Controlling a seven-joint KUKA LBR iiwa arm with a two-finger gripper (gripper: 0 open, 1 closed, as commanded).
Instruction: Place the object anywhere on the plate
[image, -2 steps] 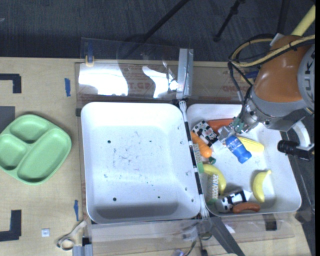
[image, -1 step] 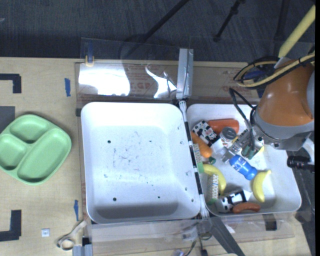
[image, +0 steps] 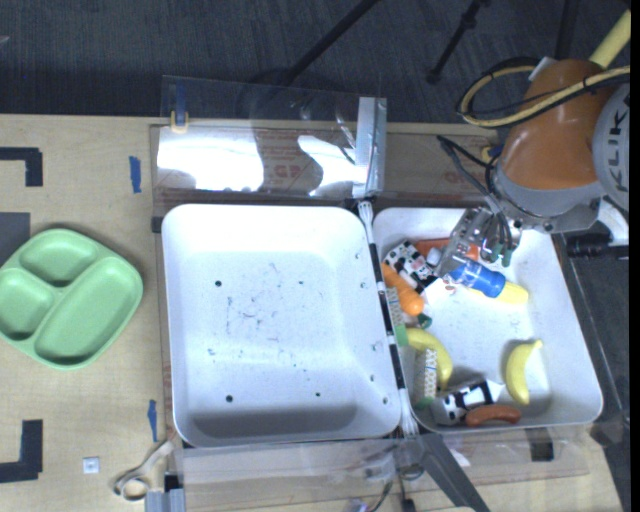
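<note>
The green divided plate lies on the wooden bench at the far left, outside both bins. My gripper hangs low in the upper part of the right bin, reaching in from the right. Directly under and in front of it lies a blue bottle with a yellow end, tilted down to the right. I cannot tell whether the gripper touches the bottle. A black-and-white toy cow and an orange carrot lie just left of the gripper.
The right bin also holds a yellow banana, a corn cob, a second cow and a red sausage. The left bin sits between the right bin and the plate. A clear sheet stands behind it.
</note>
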